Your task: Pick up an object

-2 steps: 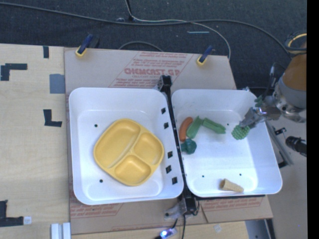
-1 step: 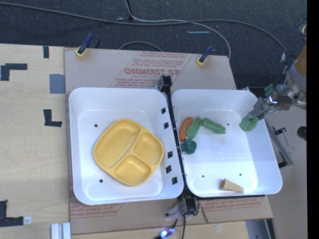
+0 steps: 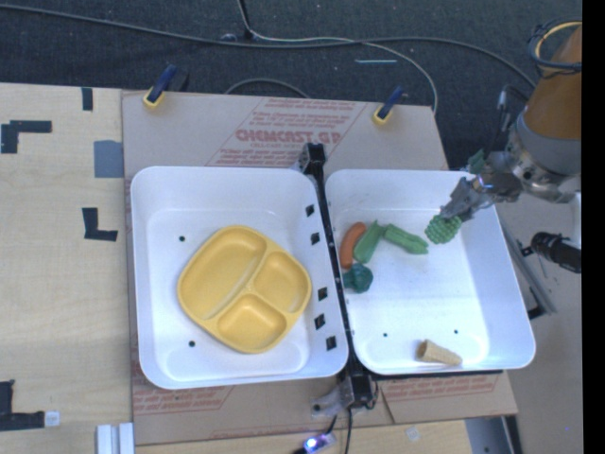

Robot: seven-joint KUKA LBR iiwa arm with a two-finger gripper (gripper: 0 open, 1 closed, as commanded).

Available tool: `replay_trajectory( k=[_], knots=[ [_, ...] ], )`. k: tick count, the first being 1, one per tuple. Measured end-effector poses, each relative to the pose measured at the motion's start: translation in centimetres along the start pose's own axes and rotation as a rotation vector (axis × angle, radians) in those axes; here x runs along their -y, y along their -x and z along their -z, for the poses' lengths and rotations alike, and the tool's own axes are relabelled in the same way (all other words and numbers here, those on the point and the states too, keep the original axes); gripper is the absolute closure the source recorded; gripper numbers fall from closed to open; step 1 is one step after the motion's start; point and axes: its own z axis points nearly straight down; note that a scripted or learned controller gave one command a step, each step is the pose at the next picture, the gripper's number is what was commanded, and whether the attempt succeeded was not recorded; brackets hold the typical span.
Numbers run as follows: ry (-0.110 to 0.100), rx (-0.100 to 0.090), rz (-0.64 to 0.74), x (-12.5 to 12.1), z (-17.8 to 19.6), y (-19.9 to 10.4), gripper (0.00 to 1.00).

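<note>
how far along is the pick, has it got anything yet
Looks done: the end effector has closed on a green bumpy toy over the right bin. In hand: the toy hangs at its tip; whether it has left the floor is unclear. Left: lifting it away. The orange piece, green pods and tan wedge lie untouched.

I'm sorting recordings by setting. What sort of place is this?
Most likely a robotics lab bench set up for grasping trials. Two white bins sit on cardboard held by clamps, cables run across the dark floor, and toy food lies under the arm's tool.
</note>
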Motion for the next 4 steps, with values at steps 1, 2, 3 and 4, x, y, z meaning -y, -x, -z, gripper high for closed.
replay_trajectory(
  k=[1,2,3,4],
  knots=[
    [-0.002,0.001,-0.001,-0.9,-1.1,-4.2,1.00],
    [-0.004,0.000,-0.001,-2.0,-2.8,-9.4,1.00],
    [-0.002,0.000,0.000,-3.5,-2.5,-14.0,1.00],
    [-0.002,0.000,0.000,-5.0,-2.1,-19.0,1.00]
  ],
)
